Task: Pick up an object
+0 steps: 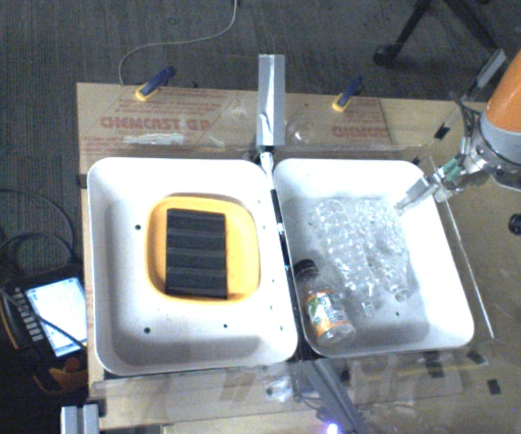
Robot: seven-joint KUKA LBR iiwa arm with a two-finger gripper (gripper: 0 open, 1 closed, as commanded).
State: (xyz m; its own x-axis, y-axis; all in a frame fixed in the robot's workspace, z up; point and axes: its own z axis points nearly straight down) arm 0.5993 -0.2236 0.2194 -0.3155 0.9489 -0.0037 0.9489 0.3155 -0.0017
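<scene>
A clear plastic bottle (326, 311) with a black cap is seen lying in the lower left of the right bin (441, 319), beside crumpled clear wrap (364, 247). The hand (416, 195) is poised over that bin's upper right; its finger state cannot be told. A yellow-rimmed black tray (203, 250) is seen in the left bin (116, 269).

The tabletop (107, 120) carries 2 white bins side by side: left bin (116, 269), right bin (441, 306), their inner rims touching.
</scene>
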